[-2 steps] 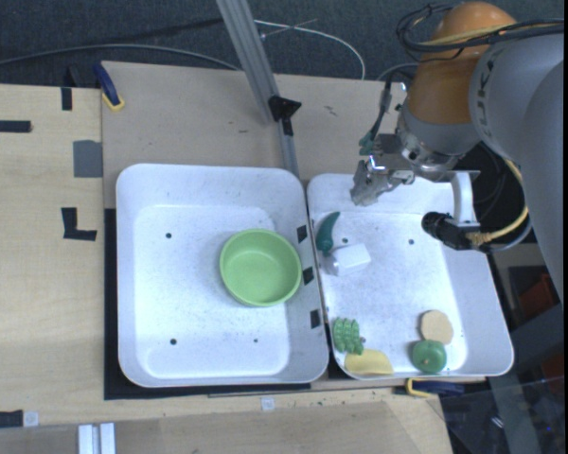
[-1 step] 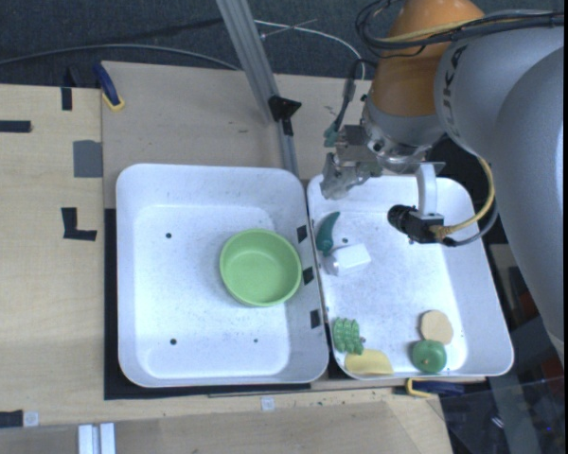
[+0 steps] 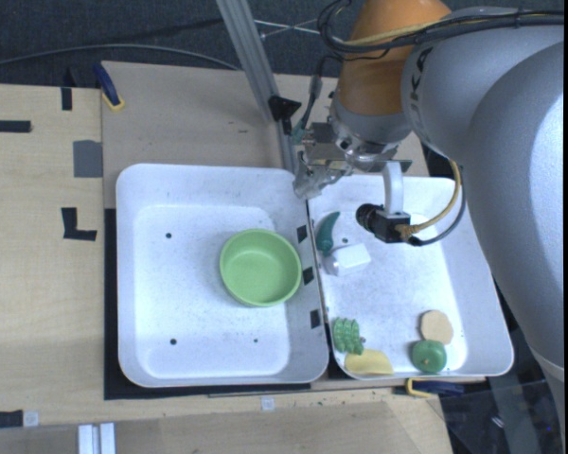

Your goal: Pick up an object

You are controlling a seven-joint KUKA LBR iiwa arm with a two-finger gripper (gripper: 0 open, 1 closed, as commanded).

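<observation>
Closest to the front rim of the right bin (image 3: 492,348) lie a yellow piece (image 3: 368,362), a green ball (image 3: 429,355), a tan disc (image 3: 436,325) and a leafy green toy (image 3: 346,332). Further back, a dark green piece (image 3: 328,231) and a white block (image 3: 350,257) lie just below the gripper (image 3: 312,180), which hangs over the divider between the bins. Whether it is clenched or released I cannot tell. A green bowl (image 3: 259,268) sits in the left bin (image 3: 151,253).

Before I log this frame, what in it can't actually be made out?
- Gripper: in the camera view the wrist hardware crowds it, so its state is unreadable.
- Small white item beside the teal piece: too small and pale against the right bin to identify.
- Arm: cut off by the right edge.
- Green bowl: its far outer wall is hidden by its own rim.
</observation>
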